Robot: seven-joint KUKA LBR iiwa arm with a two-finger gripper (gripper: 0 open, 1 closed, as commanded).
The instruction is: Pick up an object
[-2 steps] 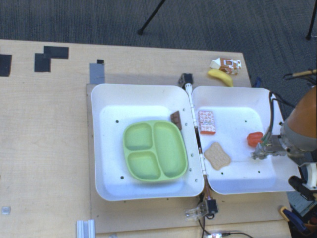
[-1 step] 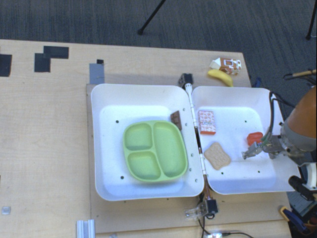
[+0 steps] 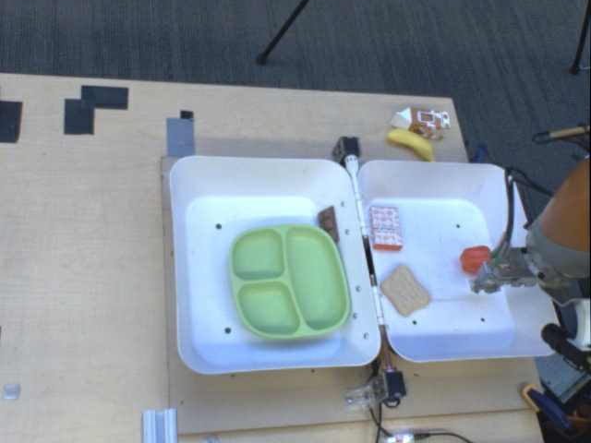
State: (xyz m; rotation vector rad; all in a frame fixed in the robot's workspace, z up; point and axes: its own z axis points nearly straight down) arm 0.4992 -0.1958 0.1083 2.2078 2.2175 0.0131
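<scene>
Dark carpet surrounds a light wood surface (image 3: pixel 83 247) carrying two white bins side by side.

Camera view, landmark = divider (image 3: pixel 362 238) between the bins:
- Left bin (image 3: pixel 199 247): green tray (image 3: pixel 288 282) with three compartments, its right edge close to the divider. Small brown piece (image 3: pixel 327 218) between tray and divider, toward the far end.
- Right bin (image 3: pixel 434 340): red-and-white packet (image 3: pixel 385 227) just beside the divider. Tan cracker (image 3: pixel 405 290) nearer the camera, also close to the divider. Red object (image 3: pixel 475 258) well away from the divider, toward the bin's right wall.
- Outside the bins, beyond the far rim, right of the divider's end: banana (image 3: pixel 411 143) and a small carton (image 3: pixel 423 118).
- Gripper (image 3: pixel 488 282) sits just beside the red object, on its near side. Too small and blurred here; cannot tell its state. Nothing visibly held.

Judgement on handling: red object is the likeliest target. Looks small, rounded, probably light plastic, so smooth and apt to roll or squirt out of a pinch. Best taken across its widest middle, from straight above. Cracker lies flat and offers little edge; packet likewise thin.
</scene>
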